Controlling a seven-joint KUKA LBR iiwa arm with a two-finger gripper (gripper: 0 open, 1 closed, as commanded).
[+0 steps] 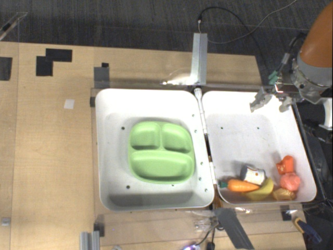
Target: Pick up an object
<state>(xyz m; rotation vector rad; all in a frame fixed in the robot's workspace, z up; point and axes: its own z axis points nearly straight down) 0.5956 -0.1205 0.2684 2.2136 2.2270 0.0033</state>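
Plastic, light, stiff toys | your likeliest pick: carrot (242,185), smooth, so pinch it mid-length across its width | claw (271,99) spread open, holding nothing, above right bin (244,129)

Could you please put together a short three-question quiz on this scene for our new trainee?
1. True or false: the green tray lies in the left bin.
2. Which corner of the right bin holds the carrot and other toys? A) far left B) near right C) far right
3. Fill in: the gripper hovers over the right bin's ____ edge.

Key: 1 true; 2 B; 3 far.
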